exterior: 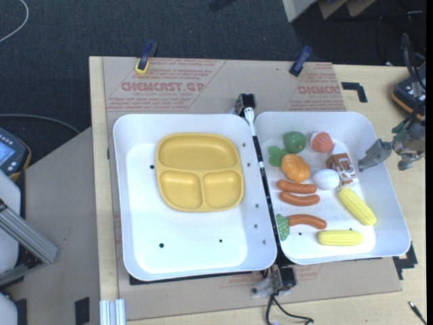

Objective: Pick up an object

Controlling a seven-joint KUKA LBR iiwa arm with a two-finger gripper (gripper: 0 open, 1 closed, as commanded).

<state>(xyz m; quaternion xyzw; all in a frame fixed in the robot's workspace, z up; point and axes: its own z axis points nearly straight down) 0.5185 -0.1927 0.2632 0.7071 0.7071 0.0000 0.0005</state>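
Where bench (203, 80) shows: brown board | blue clamps (145, 55) | dark carpet (101, 12)

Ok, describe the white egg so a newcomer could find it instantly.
Look in the right bin, near its middle. The egg lies just below the brown block, right of the upper sausage. It is the one plain white, rounded item.

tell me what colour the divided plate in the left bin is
Yellow; the divided plate shows plainly in the camera view.
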